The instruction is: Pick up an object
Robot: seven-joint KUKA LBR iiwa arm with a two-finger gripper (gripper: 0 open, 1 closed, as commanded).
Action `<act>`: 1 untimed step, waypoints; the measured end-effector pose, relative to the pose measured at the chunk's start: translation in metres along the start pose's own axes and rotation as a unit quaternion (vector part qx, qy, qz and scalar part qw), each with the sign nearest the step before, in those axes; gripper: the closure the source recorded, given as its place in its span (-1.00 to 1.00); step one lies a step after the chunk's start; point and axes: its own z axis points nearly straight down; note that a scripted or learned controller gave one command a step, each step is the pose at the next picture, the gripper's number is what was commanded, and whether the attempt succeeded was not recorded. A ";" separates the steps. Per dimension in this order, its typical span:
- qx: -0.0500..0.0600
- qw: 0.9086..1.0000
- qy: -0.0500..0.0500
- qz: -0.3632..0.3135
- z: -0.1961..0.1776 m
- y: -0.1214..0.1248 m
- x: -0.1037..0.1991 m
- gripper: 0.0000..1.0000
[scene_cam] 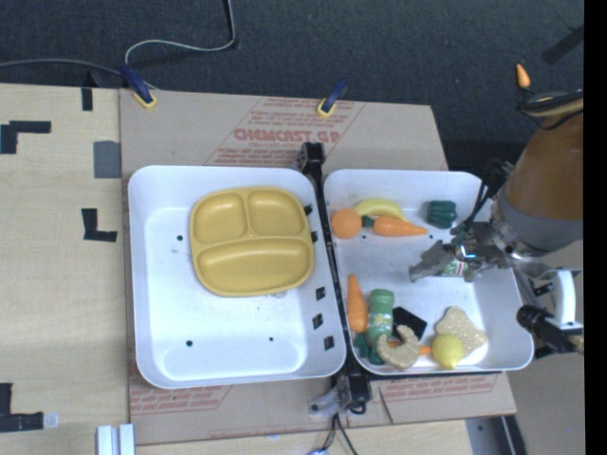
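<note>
Two white bins on the counter. My jaws (438, 263) hang over the right bin (493, 297), holding nothing; gap width I cannot tell. Beyond them: banana (377, 207), carrot (398, 226), orange (345, 223). Nearer: lemon (448, 351), green bottle (380, 313). Far left: yellow plate (252, 239).

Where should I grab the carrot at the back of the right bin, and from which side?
Take the carrot across its thick orange body near the green end, coming straight down from above. It lies flat, tapering rightward, so the thick part gives better hold. The orange ball and banana crowd its left end; the gripper is nearby.
</note>
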 end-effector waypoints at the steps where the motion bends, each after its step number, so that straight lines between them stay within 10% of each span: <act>1: -0.005 1.000 -0.001 -0.001 0.136 0.070 -0.002 -1.00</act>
